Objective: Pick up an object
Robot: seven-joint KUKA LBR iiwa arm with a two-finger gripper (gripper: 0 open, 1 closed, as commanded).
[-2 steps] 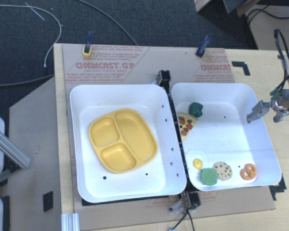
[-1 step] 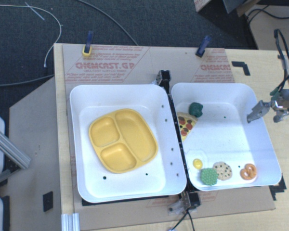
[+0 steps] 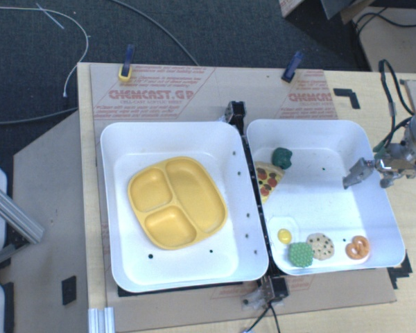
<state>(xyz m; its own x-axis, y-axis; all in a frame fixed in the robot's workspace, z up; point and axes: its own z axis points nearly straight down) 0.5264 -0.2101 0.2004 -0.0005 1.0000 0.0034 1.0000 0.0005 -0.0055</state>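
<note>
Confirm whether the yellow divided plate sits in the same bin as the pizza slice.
No. The yellow plate lies in the left bin, while the pizza slice lies in the right bin.

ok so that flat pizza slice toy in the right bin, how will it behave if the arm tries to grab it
The flat triangular pizza slice toy with red dots lies low against the right white bin's left wall, so it probably offers little to grip. It looks thin and light, likely sliding rather than rolling.

In the right bin (image 3: pixel 374 207) lay the small objects. A dark green lump (image 3: pixel 282 158) sat near the back, just beside a pizza slice (image 3: pixel 267 178) against the left wall. Along the front wall lay a yellow piece (image 3: pixel 284 236), a green disc (image 3: pixel 301 254), a cookie (image 3: pixel 320 245) and a pretzel (image 3: pixel 358 248).
</note>
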